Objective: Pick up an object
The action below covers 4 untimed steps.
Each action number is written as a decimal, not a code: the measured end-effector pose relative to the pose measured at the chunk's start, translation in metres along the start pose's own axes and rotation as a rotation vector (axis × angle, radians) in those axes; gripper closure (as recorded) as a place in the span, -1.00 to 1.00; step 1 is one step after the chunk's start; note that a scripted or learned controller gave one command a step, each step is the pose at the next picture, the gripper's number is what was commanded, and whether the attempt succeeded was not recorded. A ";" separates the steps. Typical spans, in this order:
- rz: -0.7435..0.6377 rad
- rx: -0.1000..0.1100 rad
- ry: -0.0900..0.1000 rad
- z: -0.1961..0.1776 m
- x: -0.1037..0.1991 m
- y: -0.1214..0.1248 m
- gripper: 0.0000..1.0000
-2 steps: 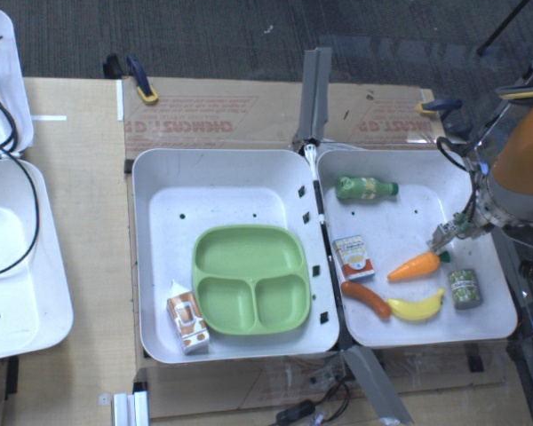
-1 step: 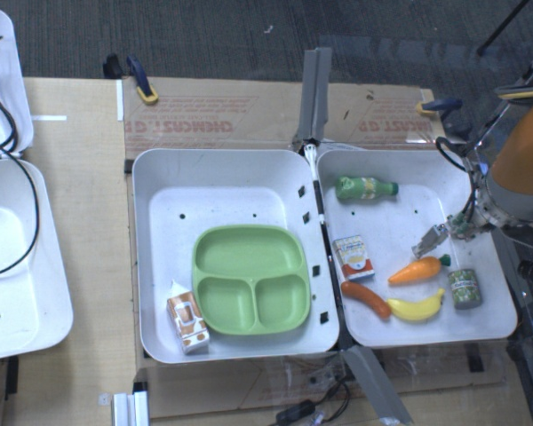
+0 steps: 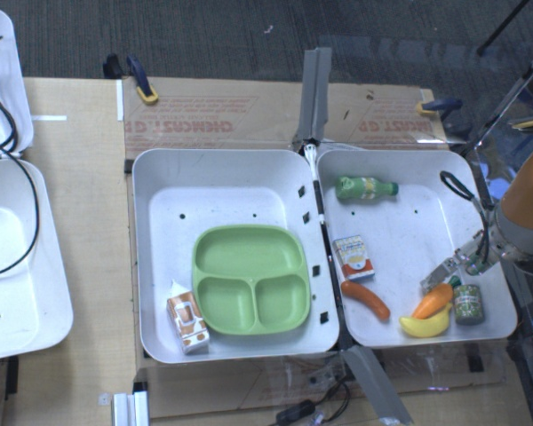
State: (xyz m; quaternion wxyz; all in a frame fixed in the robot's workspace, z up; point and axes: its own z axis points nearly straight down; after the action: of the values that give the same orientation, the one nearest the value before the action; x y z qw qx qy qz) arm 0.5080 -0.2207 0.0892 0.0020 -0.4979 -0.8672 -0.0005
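The camera view looks down on two white bins. Taking the carrot (image 3: pixel 433 301) in the right bin (image 3: pixel 400 238) as the landmark, the gripper (image 3: pixel 446 275) hangs just above its upper end, apparently touching or nearly so; I cannot tell how wide it is parted or whether it grips anything. A banana (image 3: pixel 425 325) lies right below the carrot, touching it, and a small dark-lidded jar (image 3: pixel 467 303) stands just to its right. A sausage (image 3: pixel 366 299) lies to the carrot's left, with a small juice carton (image 3: pixel 353 258) above that. A green bottle (image 3: pixel 366 187) rests well above and left of the carrot. Far left of the carrot, the left bin (image 3: pixel 160 238) holds a green divided plate (image 3: pixel 250 279) and a small orange-and-white box (image 3: pixel 186 321).
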 end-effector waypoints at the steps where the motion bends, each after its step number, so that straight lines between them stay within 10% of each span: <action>1: 0.003 0.001 0.002 -0.007 0.000 0.000 1.00; 2: 0.003 0.001 0.002 -0.007 0.000 0.000 -1.00; 3: -0.072 0.000 -0.001 -0.048 0.014 -0.026 -1.00; 4: -0.126 -0.009 -0.009 -0.019 0.002 -0.004 -1.00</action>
State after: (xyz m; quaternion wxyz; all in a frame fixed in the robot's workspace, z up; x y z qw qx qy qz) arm 0.5034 -0.2208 0.1083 -0.0044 -0.4425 -0.8967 -0.0023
